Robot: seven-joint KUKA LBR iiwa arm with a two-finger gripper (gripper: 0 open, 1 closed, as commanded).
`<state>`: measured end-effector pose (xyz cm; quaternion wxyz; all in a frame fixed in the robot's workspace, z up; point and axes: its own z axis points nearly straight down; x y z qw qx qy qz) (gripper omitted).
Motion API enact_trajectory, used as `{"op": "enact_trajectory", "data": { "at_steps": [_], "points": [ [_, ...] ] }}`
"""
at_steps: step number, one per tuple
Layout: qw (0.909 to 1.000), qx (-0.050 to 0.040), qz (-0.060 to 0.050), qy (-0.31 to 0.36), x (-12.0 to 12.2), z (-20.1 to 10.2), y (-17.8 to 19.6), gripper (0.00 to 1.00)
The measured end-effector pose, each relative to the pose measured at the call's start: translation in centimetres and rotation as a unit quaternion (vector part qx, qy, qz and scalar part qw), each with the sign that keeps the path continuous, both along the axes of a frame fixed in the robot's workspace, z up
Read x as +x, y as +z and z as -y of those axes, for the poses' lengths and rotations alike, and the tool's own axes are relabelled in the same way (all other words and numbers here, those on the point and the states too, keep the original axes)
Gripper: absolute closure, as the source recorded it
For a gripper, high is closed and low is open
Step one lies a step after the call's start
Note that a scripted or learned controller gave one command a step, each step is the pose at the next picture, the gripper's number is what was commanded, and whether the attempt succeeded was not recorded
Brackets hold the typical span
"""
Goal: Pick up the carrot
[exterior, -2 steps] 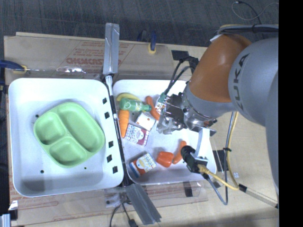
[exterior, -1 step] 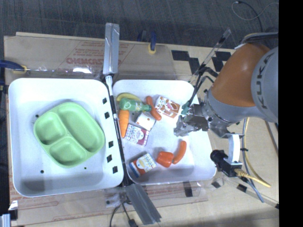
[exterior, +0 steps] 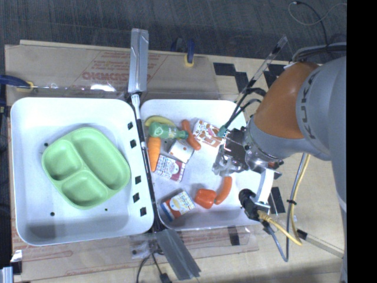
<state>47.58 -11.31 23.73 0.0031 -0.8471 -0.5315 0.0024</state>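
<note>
Over the right bin (exterior: pixel 177 106), the gripper (exterior: pixel 227 163) hangs above bare white floor near the bin's middle; whether it is released or clenched cannot be told from this angle. Well to its left, the carrot (exterior: pixel 154 153) lies against the bin's left wall, its green top touching a banana (exterior: pixel 158 121). Small cartons (exterior: pixel 171 168), sausages (exterior: pixel 223 189) and a red pepper (exterior: pixel 204 198) lie scattered around. A green divided plate (exterior: pixel 86 167) sits in the left bin (exterior: pixel 35 114).

End effector (exterior: pixel 225 165) low, wrist bent leftward
</note>
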Motion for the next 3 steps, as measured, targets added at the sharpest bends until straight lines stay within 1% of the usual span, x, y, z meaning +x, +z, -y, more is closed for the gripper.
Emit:
{"op": "enact_trajectory", "data": {
  "at_steps": [1,2,3],
  "points": [
    [0.9921,0.0007,0.000,0.126,-0.1,1.8,-7.0,1.00],
    [0.9845,-0.0003,0.003,0.175,0.1,1.6,0.3,1.00],
    [0.9996,-0.0001,0.001,-0.029,0.1,-1.3,-1.3,1.00]
  ]
}}
